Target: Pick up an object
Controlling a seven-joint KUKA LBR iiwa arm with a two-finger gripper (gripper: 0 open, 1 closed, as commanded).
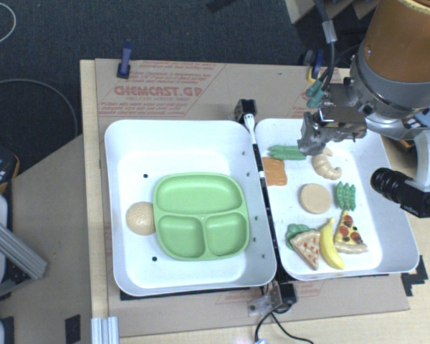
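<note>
Grey end effector (313,140) low over right bin's (394,260) far edge, beside green bean (287,152) and croissant (325,166); grip state unclear. Green tray (201,216) sits in left bin (122,192).

Claw (314,140) fingertips indistinct

Toy foods scattered in the right-hand bin

A long green bean pod (287,153) lies flat at the bin's upper left, beside a pale curled croissant (325,167), above an orange square cracker (274,171).
</note>
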